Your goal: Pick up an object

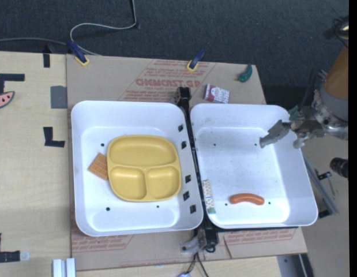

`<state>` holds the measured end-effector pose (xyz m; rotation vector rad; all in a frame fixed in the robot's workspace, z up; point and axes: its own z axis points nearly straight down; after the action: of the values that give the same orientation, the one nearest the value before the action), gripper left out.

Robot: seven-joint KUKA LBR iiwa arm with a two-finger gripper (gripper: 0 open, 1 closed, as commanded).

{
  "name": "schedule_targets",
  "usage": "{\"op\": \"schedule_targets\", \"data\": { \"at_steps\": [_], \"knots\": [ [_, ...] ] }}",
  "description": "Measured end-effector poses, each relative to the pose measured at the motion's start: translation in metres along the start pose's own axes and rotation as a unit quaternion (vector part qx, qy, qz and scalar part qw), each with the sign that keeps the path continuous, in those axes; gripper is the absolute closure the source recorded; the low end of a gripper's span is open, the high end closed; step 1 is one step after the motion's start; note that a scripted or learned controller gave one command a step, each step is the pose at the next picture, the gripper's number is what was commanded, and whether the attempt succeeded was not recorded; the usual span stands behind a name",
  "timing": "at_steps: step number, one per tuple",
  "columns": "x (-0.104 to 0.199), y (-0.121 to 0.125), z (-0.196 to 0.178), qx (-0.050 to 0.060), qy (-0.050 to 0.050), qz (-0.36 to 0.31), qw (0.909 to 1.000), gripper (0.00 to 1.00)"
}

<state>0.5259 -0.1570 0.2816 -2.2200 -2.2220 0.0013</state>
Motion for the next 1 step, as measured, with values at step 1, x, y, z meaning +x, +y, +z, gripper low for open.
{"op": "schedule_targets", "data": {
  "at_steps": [1],
  "knots": [
    [0.0013, -0.0091, 0.1646, 0.001, 0.001, 0.000, 1.0000, 0.00]
  ]
}}
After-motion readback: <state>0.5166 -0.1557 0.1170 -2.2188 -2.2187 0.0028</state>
